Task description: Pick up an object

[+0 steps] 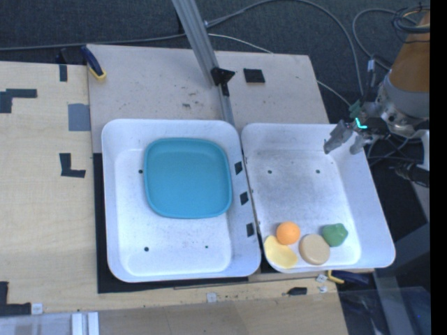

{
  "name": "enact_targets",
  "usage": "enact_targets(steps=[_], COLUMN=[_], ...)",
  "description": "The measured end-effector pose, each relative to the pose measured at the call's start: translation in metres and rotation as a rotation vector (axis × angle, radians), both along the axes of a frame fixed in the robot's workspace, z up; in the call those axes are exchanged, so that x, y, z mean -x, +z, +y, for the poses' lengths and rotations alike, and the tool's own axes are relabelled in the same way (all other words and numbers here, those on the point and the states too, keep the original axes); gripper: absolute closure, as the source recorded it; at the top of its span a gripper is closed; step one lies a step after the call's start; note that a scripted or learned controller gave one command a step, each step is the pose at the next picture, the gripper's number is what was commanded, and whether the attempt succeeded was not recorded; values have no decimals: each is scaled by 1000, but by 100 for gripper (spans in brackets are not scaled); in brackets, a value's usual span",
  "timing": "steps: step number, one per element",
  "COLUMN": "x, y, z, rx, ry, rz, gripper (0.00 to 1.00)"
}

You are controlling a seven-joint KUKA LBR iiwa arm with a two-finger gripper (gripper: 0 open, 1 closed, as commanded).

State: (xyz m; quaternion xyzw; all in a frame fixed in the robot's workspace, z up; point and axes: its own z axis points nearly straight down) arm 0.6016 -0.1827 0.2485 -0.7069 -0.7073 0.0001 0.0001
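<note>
In the right bin, along its near edge, lie an orange ball, a yellow flat piece, a tan round disc and a green lump, all close together. My gripper hangs over the far right corner of that bin, well away from those objects, with its two fingers spread and nothing between them. The grey arm with its orange band comes in from the right.
A blue square plate lies in the left bin. A slanted metal pole rises behind the bins. Cables trail across the dark floor at the back right.
</note>
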Motion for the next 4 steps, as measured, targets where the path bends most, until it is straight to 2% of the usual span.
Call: enact_targets(steps=[1, 2, 4], x=[0, 5, 6], y=[0, -47, -142], z=[0, 8, -2], rx=[0, -1, -1], ry=[0, 0, 0], rz=[0, 4, 4], gripper=[0, 0, 0])
